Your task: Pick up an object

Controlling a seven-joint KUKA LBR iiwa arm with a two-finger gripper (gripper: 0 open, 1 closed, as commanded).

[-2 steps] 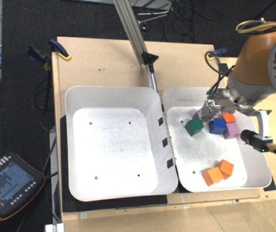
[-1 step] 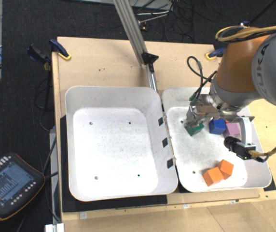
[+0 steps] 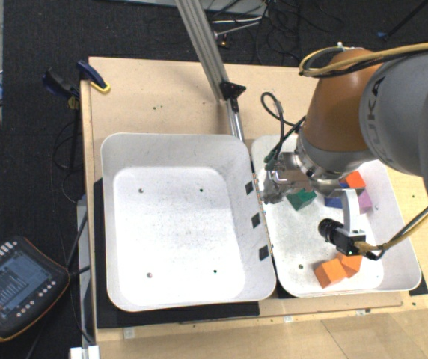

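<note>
Camera view: small dark-green block (image 3: 301, 199), angular, lies just beside the pincer (image 3: 275, 188).

— What carries everything here?

— A bench (image 3: 169, 99) with a light wooden top. Around it I see dark floor (image 3: 34, 148).

— And what lies directly on the wood?

— Two shallow white bins, touching each other along one side. The left bin (image 3: 117, 200) takes the middle and the 9 o'clock part of the top. The right bin (image 3: 393, 279) sits toward 3 o'clock. Under their front edges there is a dark mat (image 3: 176, 313), toward 6 o'clock.

— Anything else?

— At the 10 o'clock corner a clamp (image 3: 90, 77) with blue and yellow parts grips the edge. At 12 o'clock a slanted metal pole (image 3: 203, 40) comes down to the top.
</note>
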